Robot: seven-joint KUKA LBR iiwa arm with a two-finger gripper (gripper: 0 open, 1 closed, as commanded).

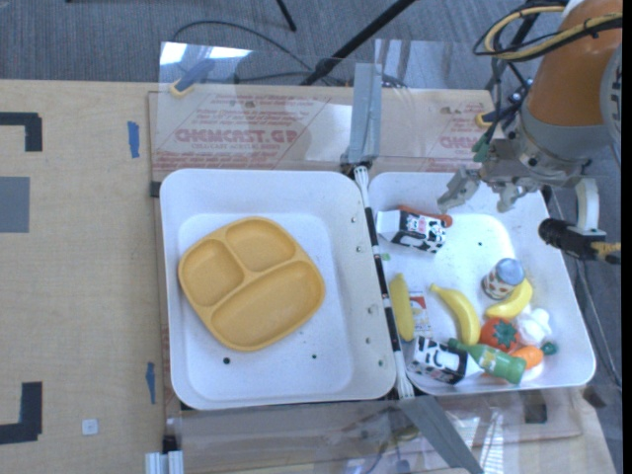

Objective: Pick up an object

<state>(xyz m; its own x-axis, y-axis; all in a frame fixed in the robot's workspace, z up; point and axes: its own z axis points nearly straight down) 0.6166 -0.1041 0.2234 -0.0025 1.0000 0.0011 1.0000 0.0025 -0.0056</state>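
Target object: the black-and-white carton (419, 230) is judged the nearest candidate; it lies in the right bin (573, 294), below and to the image-left of the tool (489, 188).
Long axis: roughly left to right across the view.
Tool: two fingers are seen spread apart, nothing between them, held above the bin's far edge.
Other objects: a banana (456, 311) lies farther off, nearer the camera.
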